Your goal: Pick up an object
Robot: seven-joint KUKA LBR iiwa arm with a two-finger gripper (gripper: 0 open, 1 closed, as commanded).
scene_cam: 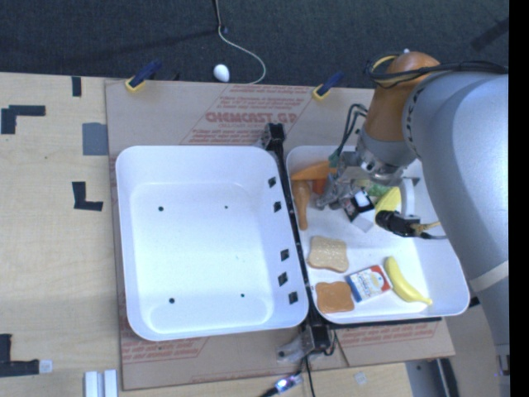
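Two white bins side by side on a cardboard sheet. Landmark: the black divider (285, 222) where the bins meet.

Left bin (132, 222), left of the divider.

Right bin (450, 279), right of the divider, holds all the objects. Arm (463, 139) enters from the right; orange band (395, 106) above the wrist. Gripper (340, 190) is down in the far part of this bin, a little right of the divider. Cannot tell how its jaws are set; clutter around the tip hides them, and nothing is clearly seen gripped.

Objects, relative to the divider:
- Carrot (309, 172): just right of the divider at the far end, immediately left of the gripper, near or touching it.
- Orange stick (301, 205): lies along the divider, just below the carrot.
- Pale bread (328, 255): near the divider, midway down, well below the gripper.
- Brown bread (334, 297): near end, close to the divider.
- Carton (369, 284): right of the brown bread.
- Banana (405, 281): farther right, near end.
- Yellow-green item (388, 197): just right of the gripper, partly hidden.
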